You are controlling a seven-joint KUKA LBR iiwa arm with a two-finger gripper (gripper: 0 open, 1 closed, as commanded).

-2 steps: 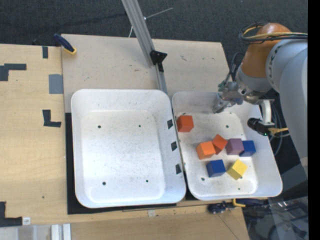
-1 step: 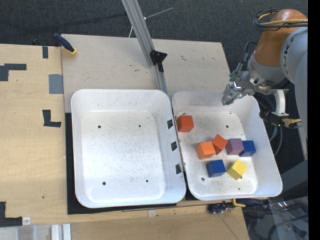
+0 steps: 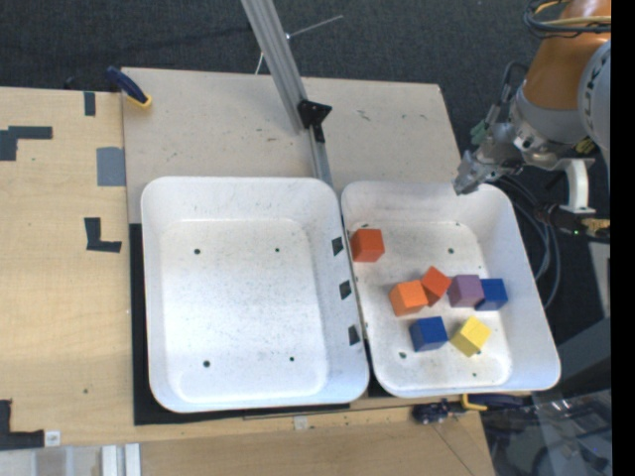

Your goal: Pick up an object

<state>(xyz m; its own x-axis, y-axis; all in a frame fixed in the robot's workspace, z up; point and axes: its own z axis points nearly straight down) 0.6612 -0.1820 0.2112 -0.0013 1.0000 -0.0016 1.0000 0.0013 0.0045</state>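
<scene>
**Bench inventory, largest first**

We list the left bin [image 3: 243, 296], then the right bin [image 3: 526, 266]. The arm [image 3: 561, 77] sits at 2 o'clock, its gripper [image 3: 468, 179] over the right bin's far rim; we cannot tell how it is set. In the right bin: orange cube [image 3: 367, 244] at 10 o'clock, alone; six more cubes [image 3: 446, 310] cluster toward 5 o'clock.
</scene>
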